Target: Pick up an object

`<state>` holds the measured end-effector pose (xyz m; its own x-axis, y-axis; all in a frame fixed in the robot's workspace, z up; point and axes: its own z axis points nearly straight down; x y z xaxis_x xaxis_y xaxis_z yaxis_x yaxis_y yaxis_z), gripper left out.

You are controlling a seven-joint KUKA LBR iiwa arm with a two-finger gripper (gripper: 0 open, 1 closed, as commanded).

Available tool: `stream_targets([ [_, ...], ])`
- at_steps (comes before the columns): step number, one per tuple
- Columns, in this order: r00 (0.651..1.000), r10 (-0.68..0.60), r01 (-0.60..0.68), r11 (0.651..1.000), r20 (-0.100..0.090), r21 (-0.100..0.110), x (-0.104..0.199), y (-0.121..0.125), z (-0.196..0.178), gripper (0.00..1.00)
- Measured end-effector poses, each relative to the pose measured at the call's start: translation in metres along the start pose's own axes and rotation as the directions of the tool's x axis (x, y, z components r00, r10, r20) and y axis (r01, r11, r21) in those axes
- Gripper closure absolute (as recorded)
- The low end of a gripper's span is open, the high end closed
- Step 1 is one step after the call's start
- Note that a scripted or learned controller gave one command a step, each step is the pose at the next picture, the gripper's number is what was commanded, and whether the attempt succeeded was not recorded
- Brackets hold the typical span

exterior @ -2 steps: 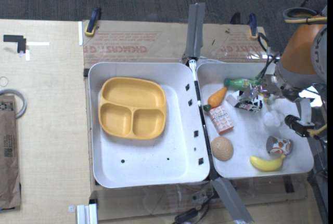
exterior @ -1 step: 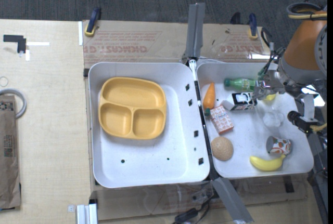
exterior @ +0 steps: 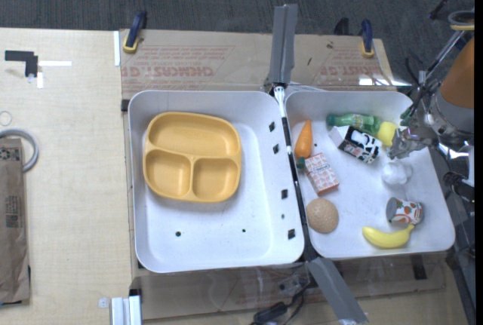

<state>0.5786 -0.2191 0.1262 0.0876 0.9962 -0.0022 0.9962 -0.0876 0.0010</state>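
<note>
My gripper (exterior: 401,148) hangs over the right side of the right bin (exterior: 436,188), just above a pale translucent object (exterior: 394,175). Close to its left lie a yellow lemon-like piece (exterior: 386,133), a black-and-white carton (exterior: 360,144) and a green bottle (exterior: 351,121). Further left are an orange carrot (exterior: 303,139) and a pink box (exterior: 321,173). Toward the front edge rest a tan ball (exterior: 323,216), a banana (exterior: 387,236) and a small patterned cup (exterior: 404,211).
The left bin (exterior: 219,240) holds a yellow divided plate (exterior: 192,156). A grey divider rail (exterior: 284,44) runs between the bins at the back. The arm's orange band (exterior: 460,78) stands at the right edge. A brown paper bag (exterior: 11,210) lies far left.
</note>
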Motion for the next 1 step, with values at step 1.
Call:
stream_targets([
  [1, 1.0, -0.013, 0.013, 1.0, 0.0, 0.0, 0.0045, 0.0211, 0.0179, 1.0],
])
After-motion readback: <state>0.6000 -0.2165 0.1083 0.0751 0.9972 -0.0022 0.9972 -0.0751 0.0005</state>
